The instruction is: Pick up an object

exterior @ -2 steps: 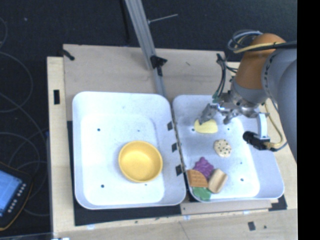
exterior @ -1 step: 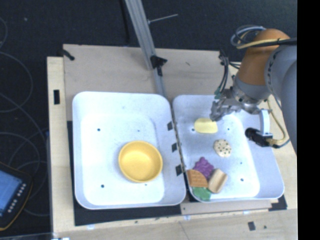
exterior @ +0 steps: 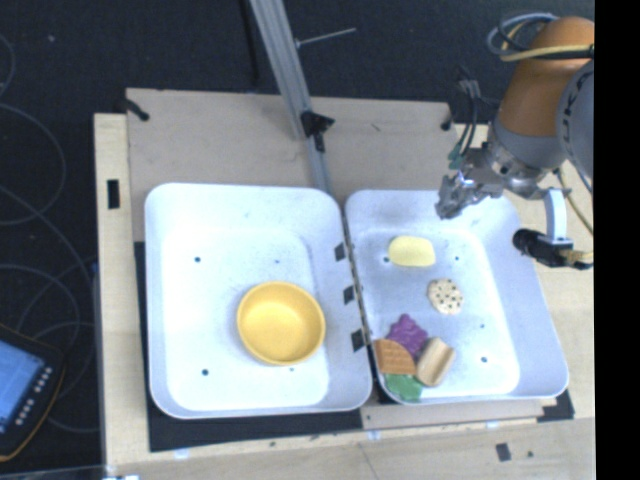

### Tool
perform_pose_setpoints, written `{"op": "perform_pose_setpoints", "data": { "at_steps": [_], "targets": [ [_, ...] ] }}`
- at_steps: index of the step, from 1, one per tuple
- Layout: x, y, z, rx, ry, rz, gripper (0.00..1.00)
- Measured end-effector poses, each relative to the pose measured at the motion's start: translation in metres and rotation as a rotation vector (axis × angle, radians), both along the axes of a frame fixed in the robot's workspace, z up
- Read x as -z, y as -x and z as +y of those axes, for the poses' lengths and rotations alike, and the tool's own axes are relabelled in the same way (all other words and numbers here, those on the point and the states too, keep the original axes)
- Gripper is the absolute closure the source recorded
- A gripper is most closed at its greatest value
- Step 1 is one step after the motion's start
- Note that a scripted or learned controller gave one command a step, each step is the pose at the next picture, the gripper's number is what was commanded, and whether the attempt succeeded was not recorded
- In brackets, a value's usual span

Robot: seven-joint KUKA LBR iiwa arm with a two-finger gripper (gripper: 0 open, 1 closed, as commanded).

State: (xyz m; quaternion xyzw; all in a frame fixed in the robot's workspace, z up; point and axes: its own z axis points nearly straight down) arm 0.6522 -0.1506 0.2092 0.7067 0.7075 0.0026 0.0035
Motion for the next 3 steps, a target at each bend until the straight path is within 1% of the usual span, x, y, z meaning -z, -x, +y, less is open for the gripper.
{"op": "perform_pose_setpoints", "data": {
  "at_steps": [1, 3],
  "targets": [
    [-0.008, -0.001, 0.000, -0.002, -0.002, 0.005, 1.00],
    [-0.004, 0.043, 0.110, -0.005, -0.002, 0.009, 1.00]
  ]
}}
